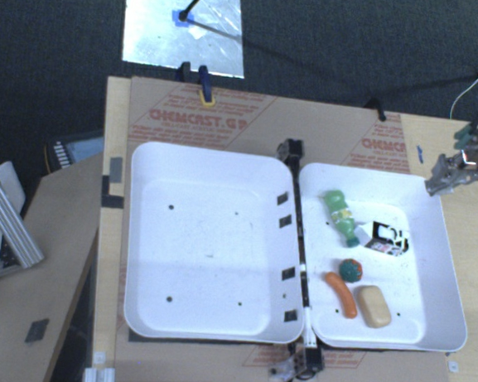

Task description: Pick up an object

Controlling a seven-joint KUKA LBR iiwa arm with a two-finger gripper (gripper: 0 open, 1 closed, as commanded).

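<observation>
The right bin (444, 270) holds several small objects. A green bottle-shaped toy (340, 213) lies near its upper middle, with a black-and-white card-like item (387, 238) to its right. Lower down sit a small teal and red ball (350, 270), an orange carrot-like stick (340, 294) and a tan block (373, 306). My gripper (441, 180) hangs at the far right, just above the right bin's upper right corner, apart from all the objects. Nothing shows between its fingers.
The left bin (142, 302) lies beside the right one, joined along a black clipped seam (296, 249). Cardboard (204, 116) lies under both bins. A shiny metal sheet (185, 23) lies at the back left, and aluminium framing (0, 215) stands at the left edge.
</observation>
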